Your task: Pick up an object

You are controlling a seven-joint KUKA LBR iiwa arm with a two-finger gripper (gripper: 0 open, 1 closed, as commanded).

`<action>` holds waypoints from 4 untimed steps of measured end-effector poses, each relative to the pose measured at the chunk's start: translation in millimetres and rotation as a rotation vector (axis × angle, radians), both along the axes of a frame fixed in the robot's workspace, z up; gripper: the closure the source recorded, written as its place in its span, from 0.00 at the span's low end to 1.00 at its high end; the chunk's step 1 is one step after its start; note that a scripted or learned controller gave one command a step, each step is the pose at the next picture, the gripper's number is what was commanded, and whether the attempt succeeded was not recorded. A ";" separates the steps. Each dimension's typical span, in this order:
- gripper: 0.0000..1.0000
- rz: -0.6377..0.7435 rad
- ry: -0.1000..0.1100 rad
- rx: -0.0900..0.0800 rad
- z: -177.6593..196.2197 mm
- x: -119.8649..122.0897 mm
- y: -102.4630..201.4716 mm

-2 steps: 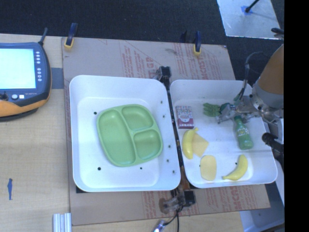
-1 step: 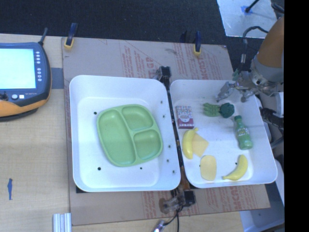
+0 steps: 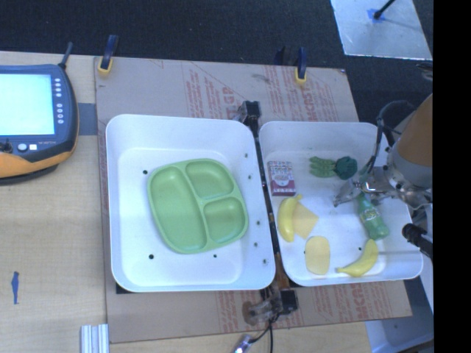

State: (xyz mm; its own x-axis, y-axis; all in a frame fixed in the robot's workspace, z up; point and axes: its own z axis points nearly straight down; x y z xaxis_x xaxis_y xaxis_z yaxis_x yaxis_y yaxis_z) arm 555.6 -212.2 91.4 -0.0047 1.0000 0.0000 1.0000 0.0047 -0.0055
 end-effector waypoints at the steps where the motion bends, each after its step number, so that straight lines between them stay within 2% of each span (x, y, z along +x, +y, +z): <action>1: 0.00 -0.001 -0.004 0.001 1.0 88.9 24.9; 2: 0.00 0.000 -0.004 0.000 0.8 101.0 57.7; 3: 1.00 0.003 -0.004 0.000 11.5 101.2 57.1; 4: 1.00 0.000 -0.004 0.001 101.3 83.1 144.8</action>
